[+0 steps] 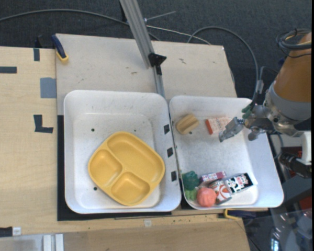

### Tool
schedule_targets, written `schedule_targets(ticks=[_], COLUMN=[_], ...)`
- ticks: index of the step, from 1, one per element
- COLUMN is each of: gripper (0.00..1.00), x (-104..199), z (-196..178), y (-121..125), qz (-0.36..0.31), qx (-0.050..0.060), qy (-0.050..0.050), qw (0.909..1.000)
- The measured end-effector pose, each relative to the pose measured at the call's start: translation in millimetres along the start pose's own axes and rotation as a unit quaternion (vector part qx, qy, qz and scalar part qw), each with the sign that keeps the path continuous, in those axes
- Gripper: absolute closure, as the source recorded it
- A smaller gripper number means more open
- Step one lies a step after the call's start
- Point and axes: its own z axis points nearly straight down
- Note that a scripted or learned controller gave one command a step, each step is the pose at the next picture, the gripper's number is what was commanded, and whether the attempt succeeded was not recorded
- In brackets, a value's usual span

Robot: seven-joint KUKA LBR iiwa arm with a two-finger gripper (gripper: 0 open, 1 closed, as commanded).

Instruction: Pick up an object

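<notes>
Nearest camera: round pink ball (205, 196) at right white bin's (267, 163) front edge. Small red-and-white packet (217, 124) lay at bin's rear, touching claw (231, 130); claw state indeterminate. Packet probably light, crinkly; pinch across its short sides.

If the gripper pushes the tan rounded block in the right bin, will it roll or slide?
The tan block looks short, rounded and solid, so it may roll a little, then slide. It seems stiff and light. It lies near the bin's left wall, which would likely stop it.
</notes>
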Motion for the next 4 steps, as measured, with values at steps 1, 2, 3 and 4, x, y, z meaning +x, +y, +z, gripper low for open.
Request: schedule_targets(ticks=[1, 2, 3, 4], gripper=[0.0, 0.0, 0.0, 0.0], x=[0, 2, 5, 6], z=[0, 43, 88, 132], y=[0, 0, -5, -5], qz=[0.0, 0.0, 0.001, 0.001], qx=[0.0, 0.002, 0.003, 0.003], qy=[0.0, 0.0, 0.0, 0.0], qw=[1.0, 1.0, 1.0, 1.0])
